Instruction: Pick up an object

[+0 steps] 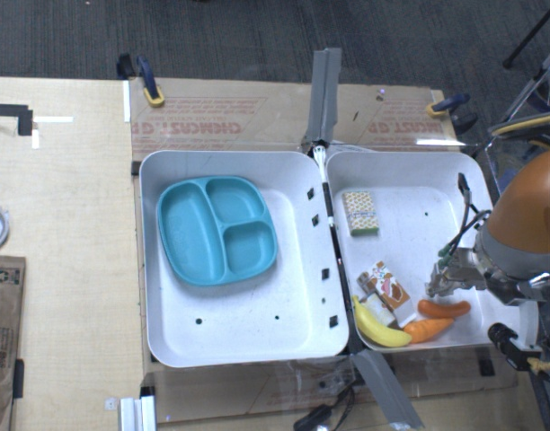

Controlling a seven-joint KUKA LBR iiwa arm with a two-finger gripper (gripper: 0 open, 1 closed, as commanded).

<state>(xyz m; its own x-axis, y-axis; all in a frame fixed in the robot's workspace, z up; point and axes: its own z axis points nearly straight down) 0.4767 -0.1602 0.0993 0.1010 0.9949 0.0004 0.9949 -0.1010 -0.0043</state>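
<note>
The gripper (443,283) hangs low in the right bin (410,180), just above the sausage (444,309); whether its fingers are parted or touch anything cannot be told. That bin also holds a carrot (427,329), banana (378,326), snack packet (385,286) and sponge (360,214). The left bin (230,335) holds a blue divided plate (217,231).

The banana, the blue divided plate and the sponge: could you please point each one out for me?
banana (380,328): camera view, on the middle of its curved yellow body.
blue divided plate (186,232): camera view, on the floor of its large left compartment.
sponge (359,212): camera view, on its patterned top face.
</note>
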